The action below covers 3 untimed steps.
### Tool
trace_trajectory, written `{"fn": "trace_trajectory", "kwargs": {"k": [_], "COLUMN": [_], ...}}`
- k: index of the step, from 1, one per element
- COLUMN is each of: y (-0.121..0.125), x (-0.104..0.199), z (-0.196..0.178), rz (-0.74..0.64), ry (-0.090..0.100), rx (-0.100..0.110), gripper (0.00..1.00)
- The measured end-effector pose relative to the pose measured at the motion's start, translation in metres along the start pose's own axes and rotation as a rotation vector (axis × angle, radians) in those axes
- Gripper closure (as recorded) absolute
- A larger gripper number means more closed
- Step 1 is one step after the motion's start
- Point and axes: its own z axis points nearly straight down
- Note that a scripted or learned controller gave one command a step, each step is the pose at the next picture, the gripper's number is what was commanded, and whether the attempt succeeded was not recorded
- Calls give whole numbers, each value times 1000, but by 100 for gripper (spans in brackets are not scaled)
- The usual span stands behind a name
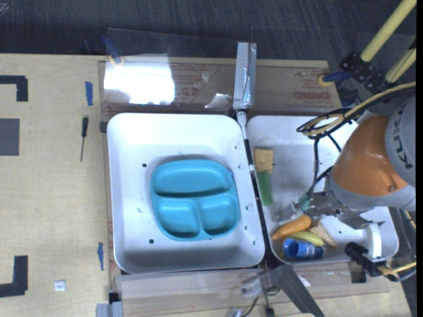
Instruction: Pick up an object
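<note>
Pale wooden table under dark carpeted floor along the top; marked with black corner shapes and short blue tape strips, with a thin dark tool lying near the left. Carries two white bins side by side, left bin and right bin, touching along a shared edge. Backed by a clear plastic sheet with strong glare and a silvery upright strip between the bins. In the left bin, holds a blue divided tray, flat and roughly centred. In the right bin, holds a green stick-like piece with a tan end close to the left wall, an orange carrot-shaped object below it, and a blue and yellow object just beside that at the near wall. Hides much of the right bin beneath the grey arm with its orange band, cut off at the right edge; black cables loop above it. Hard to make out: a white part low beside the arm, and small clutter under the wrist. Gripper low in the right bin, just above the orange carrot-shaped object, near it but contact unclear; impossible to tell whether open or closed, or gripping anything.
</note>
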Motion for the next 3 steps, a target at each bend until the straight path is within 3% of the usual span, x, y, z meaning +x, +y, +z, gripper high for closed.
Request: {"fn": "trace_trajectory", "kwargs": {"k": [1, 2, 3], "y": [2, 2, -8], "x": [-1, -1, -67], "z": [-11, -10, 1], "rz": [3, 2, -32], "ry": [-4, -3, -3], "rx": [-8, -6, 1], "gripper": [100, 0, 0]}}
